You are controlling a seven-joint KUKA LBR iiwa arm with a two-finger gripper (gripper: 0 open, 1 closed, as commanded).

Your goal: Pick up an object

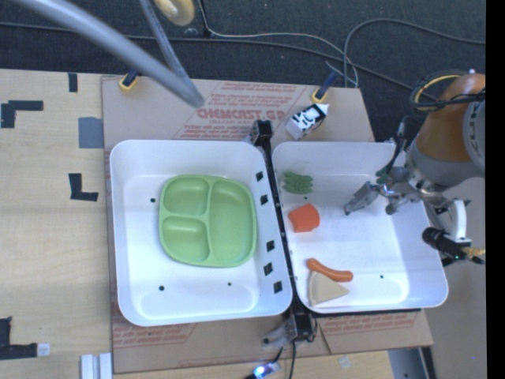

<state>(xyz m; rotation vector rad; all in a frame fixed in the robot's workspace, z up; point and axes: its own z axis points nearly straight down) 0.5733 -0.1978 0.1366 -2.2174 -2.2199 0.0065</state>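
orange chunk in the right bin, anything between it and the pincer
Nothing. In the camera view, only bare white floor of the right bin separates the rounded orange chunk from the grey metal pincer. The leafy green piece sits off that line, farther back.

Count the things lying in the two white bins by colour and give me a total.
Green: 2, the light green divided plastic plate in the left bin and a small dark green leafy piece in the right.
Orange: 2, an orange chunk and an orange sausage-shaped piece.
Cream: 1, a pale wedge.
Total: 5
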